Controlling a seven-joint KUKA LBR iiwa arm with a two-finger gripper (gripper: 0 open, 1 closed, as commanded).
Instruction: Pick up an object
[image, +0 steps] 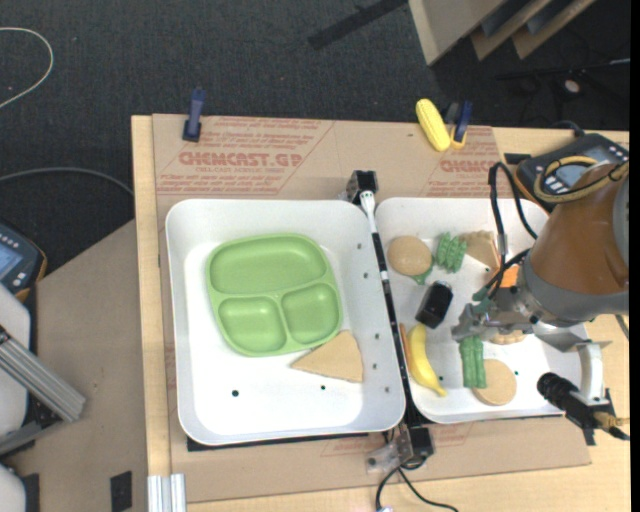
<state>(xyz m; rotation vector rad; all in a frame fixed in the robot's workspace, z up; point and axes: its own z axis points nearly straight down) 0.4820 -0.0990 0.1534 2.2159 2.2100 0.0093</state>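
- the grey gripper (487, 322) hung low in the right white bin (455, 408), just above the long green toy vegetable (472, 364).
- whether its fingers were wide or narrow, i could not tell.
- step, by my reading: the descent; next, closing squarely on that vegetable.

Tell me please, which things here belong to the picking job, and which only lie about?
Job:
end effector, over the right bin
green toy beneath it
banana
black block
round bun
tan disc

Lying about:
green divided tray
tan wedge
yellow clamp
blue clamp
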